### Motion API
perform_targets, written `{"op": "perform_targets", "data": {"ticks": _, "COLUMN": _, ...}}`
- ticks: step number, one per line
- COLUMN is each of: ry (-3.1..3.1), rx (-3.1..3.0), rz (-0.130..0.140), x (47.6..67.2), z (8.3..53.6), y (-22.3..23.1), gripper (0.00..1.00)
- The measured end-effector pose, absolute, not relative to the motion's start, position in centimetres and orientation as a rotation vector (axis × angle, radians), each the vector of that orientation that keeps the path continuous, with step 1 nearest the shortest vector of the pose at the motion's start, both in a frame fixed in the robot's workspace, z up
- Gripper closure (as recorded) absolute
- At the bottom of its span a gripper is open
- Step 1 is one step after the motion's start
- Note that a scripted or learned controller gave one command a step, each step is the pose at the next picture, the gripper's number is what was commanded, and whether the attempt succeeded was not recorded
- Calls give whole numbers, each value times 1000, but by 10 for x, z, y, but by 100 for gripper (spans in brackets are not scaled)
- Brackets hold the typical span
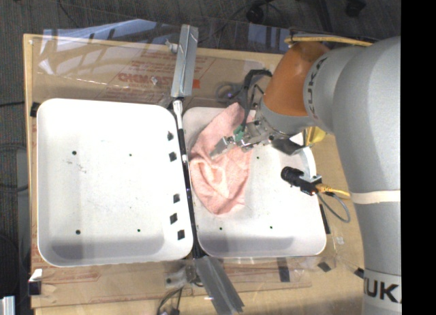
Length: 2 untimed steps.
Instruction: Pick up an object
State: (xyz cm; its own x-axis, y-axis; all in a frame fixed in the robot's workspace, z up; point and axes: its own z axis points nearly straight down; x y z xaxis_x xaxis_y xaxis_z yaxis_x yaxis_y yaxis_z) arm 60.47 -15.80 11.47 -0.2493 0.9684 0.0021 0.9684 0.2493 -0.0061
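Left bin (102, 184): the white tray at the 9 o'clock side of the bench, separated from its neighbour by a central divider.
Right bin (286, 228): the white tray at the 3 o'clock side; the cloth lies in its 9 o'clock half.
Pink cloth (219, 167): a crumpled rag against the divider wall, resting on the bin floor, with one corner pulled up toward 1 o'clock.
Cloth axis: long axis runs from about 6 o'clock to 12 o'clock, leaning slightly toward 1 o'clock; the broad rounded end points to 6, the narrower lifted end to 1.
Gripper (235, 140): set low over the cloth's upper part, touching the fabric; whether the pincer is wide, narrow or holding cloth, I cannot tell.
Arm (354, 123): comes in from 3 o'clock, orange band above the wrist.
Progress: approach looks done; a secure grasp is unconfirmed, and the lift clear of the bin remains.
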Motion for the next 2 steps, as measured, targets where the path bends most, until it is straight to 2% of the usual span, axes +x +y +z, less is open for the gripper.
{"op": "perform_targets", "data": {"ticks": 1, "ry": -2625, "rx": -1727, "rz": -3, "x": 590, "z": 94, "y": -176, "gripper": 0}}
{"op": "perform_targets", "data": {"ticks": 2, "ry": -2629, "rx": -1720, "rz": -3, "x": 591, "z": 105, "y": -176, "gripper": 100}}
